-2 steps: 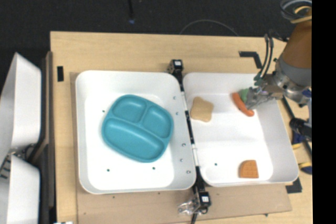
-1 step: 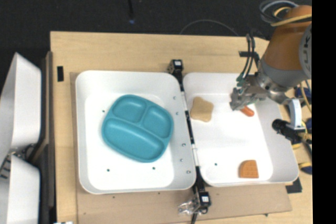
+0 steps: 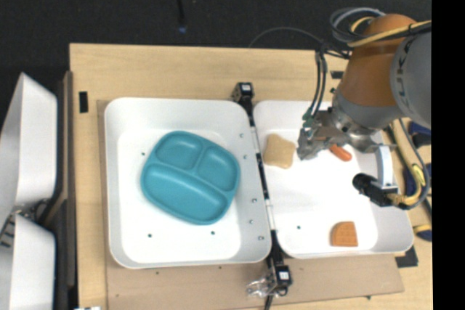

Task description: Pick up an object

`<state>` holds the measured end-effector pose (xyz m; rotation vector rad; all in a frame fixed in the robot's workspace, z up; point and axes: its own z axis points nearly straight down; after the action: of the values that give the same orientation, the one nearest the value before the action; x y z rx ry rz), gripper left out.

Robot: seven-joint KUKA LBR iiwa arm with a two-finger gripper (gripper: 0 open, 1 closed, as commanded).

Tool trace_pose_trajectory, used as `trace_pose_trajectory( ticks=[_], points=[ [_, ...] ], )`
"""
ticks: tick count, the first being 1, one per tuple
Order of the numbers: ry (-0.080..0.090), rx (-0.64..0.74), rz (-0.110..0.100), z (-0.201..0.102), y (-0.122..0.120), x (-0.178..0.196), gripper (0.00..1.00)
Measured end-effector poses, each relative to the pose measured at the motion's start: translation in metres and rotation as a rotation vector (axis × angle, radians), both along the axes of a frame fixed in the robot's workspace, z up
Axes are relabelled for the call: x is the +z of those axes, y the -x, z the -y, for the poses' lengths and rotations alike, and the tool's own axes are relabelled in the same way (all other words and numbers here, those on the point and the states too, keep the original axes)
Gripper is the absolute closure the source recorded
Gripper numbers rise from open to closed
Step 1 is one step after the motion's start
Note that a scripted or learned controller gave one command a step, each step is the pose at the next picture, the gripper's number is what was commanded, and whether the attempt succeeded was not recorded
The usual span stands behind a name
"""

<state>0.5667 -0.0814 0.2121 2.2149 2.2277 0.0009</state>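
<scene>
In the right bin (image 3: pixel 320 229) lie a beige, bread-like piece (image 3: pixel 279 152) near the left wall, a small orange-red item (image 3: pixel 341 153) partly hidden under the arm, and an orange-brown wedge (image 3: pixel 344 234) near the front. My gripper (image 3: pixel 309 145) hangs over the right bin, just right of the beige piece and left of the orange-red item. From above I cannot make out what is between its tips.
The left bin (image 3: pixel 131 229) holds a teal divided plate (image 3: pixel 190 176). A black clamp (image 3: pixel 243 91) sits at the back of the divider between the bins, and another clamp (image 3: pixel 270 279) at the front. Cables (image 3: pixel 410 170) and a black fitting (image 3: pixel 372 189) hang at the right.
</scene>
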Motion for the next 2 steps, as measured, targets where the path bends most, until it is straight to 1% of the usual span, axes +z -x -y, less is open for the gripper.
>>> trace_pose_trajectory(
  ticks=[1, 2],
  points=[
    [-0.002, 0.002, 0.003, -0.047, -0.001, 0.013, 1.00],
    [-0.001, 0.001, 0.000, -0.101, 0.004, 0.006, 1.00]
  ],
)
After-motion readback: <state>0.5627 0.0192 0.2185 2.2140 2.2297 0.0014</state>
